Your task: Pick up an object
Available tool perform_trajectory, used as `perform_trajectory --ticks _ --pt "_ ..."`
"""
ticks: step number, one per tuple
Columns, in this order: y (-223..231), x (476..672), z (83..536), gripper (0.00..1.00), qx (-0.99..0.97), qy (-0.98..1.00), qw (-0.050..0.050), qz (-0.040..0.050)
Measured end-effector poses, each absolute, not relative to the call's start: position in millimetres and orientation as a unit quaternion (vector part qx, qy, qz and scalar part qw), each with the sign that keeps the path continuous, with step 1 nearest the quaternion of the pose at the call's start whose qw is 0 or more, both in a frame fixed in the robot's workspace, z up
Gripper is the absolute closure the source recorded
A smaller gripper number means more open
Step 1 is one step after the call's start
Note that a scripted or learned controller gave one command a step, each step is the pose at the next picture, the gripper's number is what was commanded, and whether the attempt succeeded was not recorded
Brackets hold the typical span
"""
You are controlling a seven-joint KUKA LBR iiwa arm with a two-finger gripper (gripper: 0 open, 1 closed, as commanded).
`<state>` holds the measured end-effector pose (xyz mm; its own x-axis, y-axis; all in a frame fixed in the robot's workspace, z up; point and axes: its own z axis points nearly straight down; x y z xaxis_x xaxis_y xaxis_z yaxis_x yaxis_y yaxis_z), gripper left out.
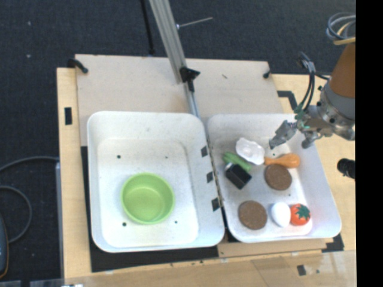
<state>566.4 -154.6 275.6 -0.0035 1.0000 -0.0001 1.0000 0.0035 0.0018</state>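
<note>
The pincer (294, 135) hangs over the upper right part of the right bin (326, 187), its two fingers apart with nothing between them. Just below it lie an orange carrot-shaped piece (283, 159) and a crumpled white object (250, 150), with a green stick (236, 159), a black block (237, 176), two brown discs (277, 177), a white egg (280, 214) and a red strawberry (300, 214) nearby. In the left bin (105, 130) on the tabletop (69, 94) sits a green bowl (148, 198).

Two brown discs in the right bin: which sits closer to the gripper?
The upper brown disc, just below the orange piece; the other disc lies nearer the front edge, farther from the gripper.
</note>
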Motion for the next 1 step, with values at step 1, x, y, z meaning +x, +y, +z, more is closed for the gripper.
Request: perform_trajectory --ticks 1 --pt "-154.6 566.5 275.7 0.00 0.706 0.708 0.001 0.0009"
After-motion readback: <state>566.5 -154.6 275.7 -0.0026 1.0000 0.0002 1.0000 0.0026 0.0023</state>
